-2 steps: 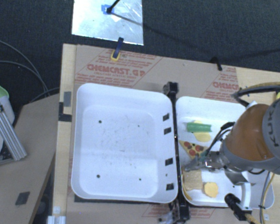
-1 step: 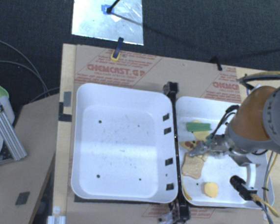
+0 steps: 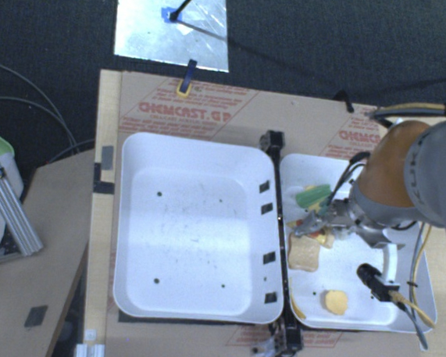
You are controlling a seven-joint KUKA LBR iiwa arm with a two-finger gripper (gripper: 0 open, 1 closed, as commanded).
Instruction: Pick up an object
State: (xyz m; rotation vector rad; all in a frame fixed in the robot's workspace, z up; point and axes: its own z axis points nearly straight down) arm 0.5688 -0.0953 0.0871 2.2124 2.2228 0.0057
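Tan block (image 3: 304,255) is lying just below-left of the gripper (image 3: 318,222) at right-center; its grasp I cannot tell.

Red block lettering reading "CHEMCAST GP" runs across the brown cardboard sheet (image 3: 214,106) that lies beneath the two white bins, seen in the upper middle of the frame just above the left bin's (image 3: 202,152) far rim. A second printing of the same red lettering appears toward the upper right, above the right bin (image 3: 302,167), but the arm (image 3: 420,169) covers part of it and it cannot be read in full. Fainter red printing shows on the cardboard strip along the bottom edge of the frame, below the bins, too small to make out.
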